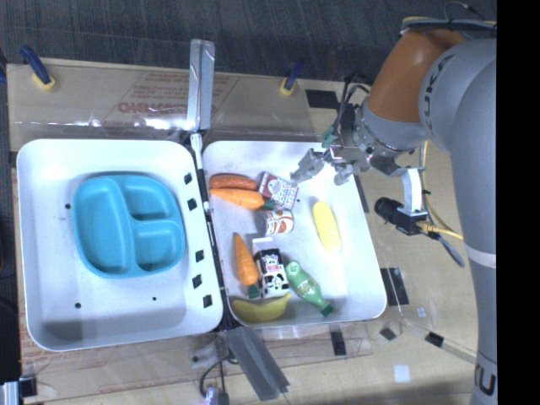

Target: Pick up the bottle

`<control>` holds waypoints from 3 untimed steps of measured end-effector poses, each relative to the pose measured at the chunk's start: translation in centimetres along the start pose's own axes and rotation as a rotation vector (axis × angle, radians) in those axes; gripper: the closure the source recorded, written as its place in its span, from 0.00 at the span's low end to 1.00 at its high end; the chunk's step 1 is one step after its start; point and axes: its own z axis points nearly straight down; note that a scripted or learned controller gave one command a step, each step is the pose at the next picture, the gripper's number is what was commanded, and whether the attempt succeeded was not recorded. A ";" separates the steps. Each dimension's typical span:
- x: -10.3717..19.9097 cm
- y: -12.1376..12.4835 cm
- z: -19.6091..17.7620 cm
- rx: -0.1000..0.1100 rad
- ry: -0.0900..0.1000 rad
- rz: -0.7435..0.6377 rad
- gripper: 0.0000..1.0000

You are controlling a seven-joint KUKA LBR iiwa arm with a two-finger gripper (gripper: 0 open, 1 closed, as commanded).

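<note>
- The green bottle [307, 287] lies on its side in the near right corner of the right bin [363, 251], just beside a banana [260, 308] and a small black-and-white carton [270, 272].
- Carrots [245, 260], a yellow corn cob [326, 224] and small cartons share that bin.
- The gripper [323, 166] hovers over the bin's far edge, fingers apart, holding nothing.
- A blue divided tray [131, 223] sits in the left bin [42, 251].

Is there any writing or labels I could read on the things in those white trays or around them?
Red printing on the clear plastic sheet behind the bins: too faint and blurred to read.
Label on the small red and white carton: too small to read.
Label on the green plastic bottle: blurred, unreadable.
Black and white cow-pattern carton: no legible words.
So no text can be quoted.
</note>
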 end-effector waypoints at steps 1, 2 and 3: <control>0.3 -8.6 6.4 0.000 0.000 -0.119 0.00; 1.5 -11.4 10.8 -0.040 -0.010 -0.238 0.00; 1.8 -11.4 10.8 -0.041 -0.017 -0.257 0.00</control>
